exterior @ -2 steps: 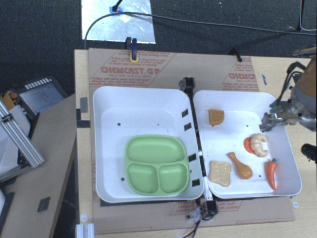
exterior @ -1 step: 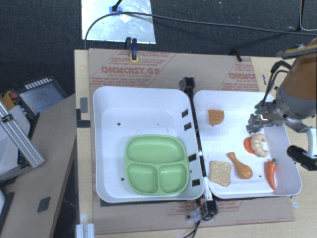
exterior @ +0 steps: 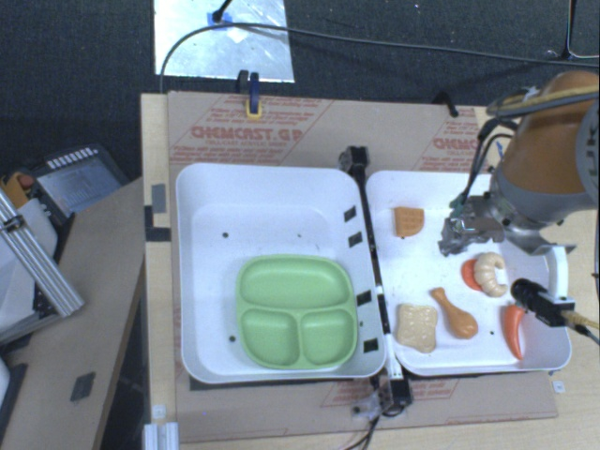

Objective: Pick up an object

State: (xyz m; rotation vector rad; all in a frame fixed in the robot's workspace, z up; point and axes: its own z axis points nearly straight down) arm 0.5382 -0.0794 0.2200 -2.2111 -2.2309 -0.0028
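Observation:
The right bin holds several toy foods. There is an orange nugget, a white shrimp lying against a red-orange round piece, a brown drumstick, a pale slice of toast and a red-orange carrot. My gripper hangs low over the middle of the right bin. It is just up and left of the shrimp and to the right of the nugget. I see nothing held in it.
The left bin carries a green divided plate. A black divider with clips runs between the bins. The arm's orange band and a black fitting overhang the right bin's right side.

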